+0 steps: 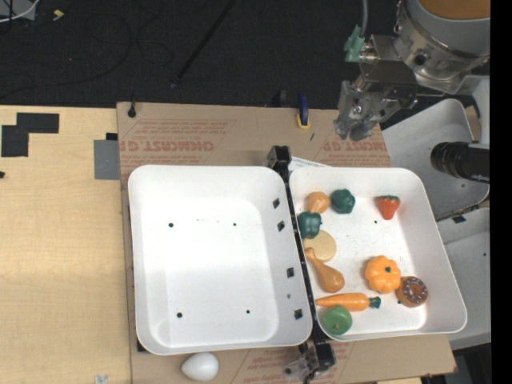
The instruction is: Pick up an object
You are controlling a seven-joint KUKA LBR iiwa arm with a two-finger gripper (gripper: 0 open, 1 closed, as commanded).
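Note:
The right bin (436,230) holds several toy foods: a red strawberry (388,206), a dark green piece (343,201), an orange pumpkin (382,274), a chocolate donut (413,291), a carrot (346,301), a green apple (337,320), a tan drumstick (326,272) and a cream disc (323,249). My gripper (354,123) hangs high above the far edge of the right bin, over the cardboard behind it. Nothing shows between its fingers.
The left bin (160,294) sits beside the right one, joined by a black clamp strip (290,246). A white egg (199,366) lies on the cardboard in front of the left bin. A yellow and blue clip (303,114) stands at the cardboard's far edge.

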